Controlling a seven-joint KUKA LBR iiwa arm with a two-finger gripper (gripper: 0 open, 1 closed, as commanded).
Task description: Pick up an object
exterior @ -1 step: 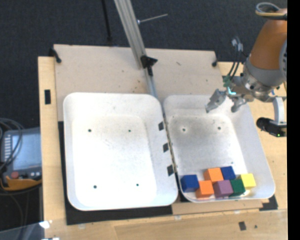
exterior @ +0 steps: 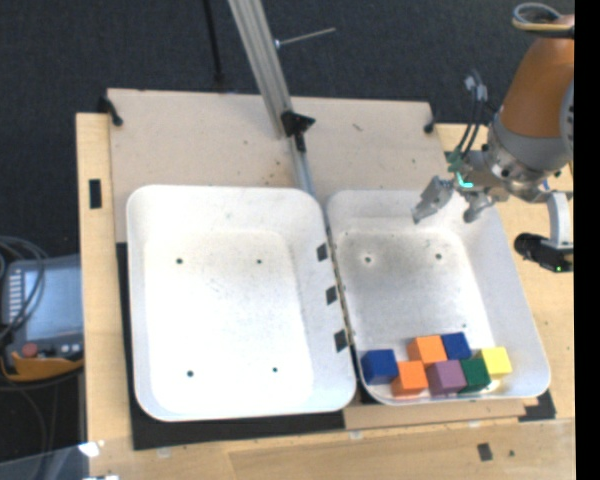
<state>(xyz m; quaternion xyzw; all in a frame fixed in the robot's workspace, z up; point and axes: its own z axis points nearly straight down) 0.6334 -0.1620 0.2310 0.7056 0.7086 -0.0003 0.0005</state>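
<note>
Pincer (exterior: 454, 204) apart, holding nothing, over right bin's (exterior: 510, 268) far edge, blocks (exterior: 438, 363) clustered at its near corner, well apart.

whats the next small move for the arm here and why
Probably carry the gripper toward the near end of the right bin. Its open fingers hang with nothing between them over the bin's far edge, while the blocks, among them the blue block and the yellow block, cluster at the near edge.

Coloured blocks (exterior: 438, 364) lie clustered, touching, at the right bin's (exterior: 500, 268) near edge.
</note>
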